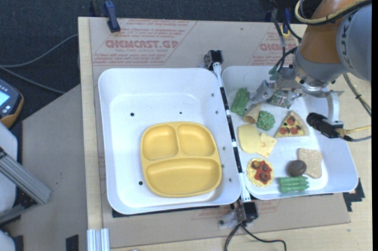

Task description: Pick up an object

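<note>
- The claw (277, 92) hangs low over the right bin (348, 176), above toy food; whether it is open or closed, I cannot tell.
- A yellow divided plate (179, 158) sits in the left bin (118, 96).

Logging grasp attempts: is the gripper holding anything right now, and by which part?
It cannot be told. The gripper sits low in the right bin, beside the broccoli, with nothing visibly held.

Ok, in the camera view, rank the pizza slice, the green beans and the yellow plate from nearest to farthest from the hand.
From the hand:
1. Pizza slice, just below it, right bin.
2. Green beans, at the right bin's near edge.
3. Yellow plate, in the left bin.
</note>
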Tool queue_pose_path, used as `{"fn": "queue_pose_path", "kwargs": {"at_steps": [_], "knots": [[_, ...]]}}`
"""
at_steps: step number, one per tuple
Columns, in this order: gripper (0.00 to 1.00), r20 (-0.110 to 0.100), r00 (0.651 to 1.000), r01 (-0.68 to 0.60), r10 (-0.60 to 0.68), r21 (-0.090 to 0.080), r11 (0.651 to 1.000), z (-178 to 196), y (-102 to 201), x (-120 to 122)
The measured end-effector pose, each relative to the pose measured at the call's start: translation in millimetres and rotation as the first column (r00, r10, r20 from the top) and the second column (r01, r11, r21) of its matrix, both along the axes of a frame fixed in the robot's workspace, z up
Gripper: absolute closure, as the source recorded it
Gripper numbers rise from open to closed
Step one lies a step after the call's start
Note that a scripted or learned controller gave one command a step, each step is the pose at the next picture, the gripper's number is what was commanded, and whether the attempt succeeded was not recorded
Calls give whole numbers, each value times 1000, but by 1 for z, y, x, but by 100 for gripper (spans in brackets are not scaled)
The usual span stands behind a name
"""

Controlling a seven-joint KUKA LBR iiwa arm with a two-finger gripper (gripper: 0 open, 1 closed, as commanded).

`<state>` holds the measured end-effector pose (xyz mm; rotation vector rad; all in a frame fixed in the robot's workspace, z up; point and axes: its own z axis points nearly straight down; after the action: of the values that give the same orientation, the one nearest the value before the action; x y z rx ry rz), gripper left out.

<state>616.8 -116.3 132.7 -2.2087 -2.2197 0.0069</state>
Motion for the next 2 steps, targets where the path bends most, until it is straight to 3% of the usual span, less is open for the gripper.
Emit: {"fn": "queue_pose_path", "kwargs": {"at_steps": [1, 2], "knots": [[0, 8, 1000, 3, -3, -3, 1000, -23, -40, 29], [0, 6, 1000, 7, -7, -3, 1000, -49, -47, -7]]}}
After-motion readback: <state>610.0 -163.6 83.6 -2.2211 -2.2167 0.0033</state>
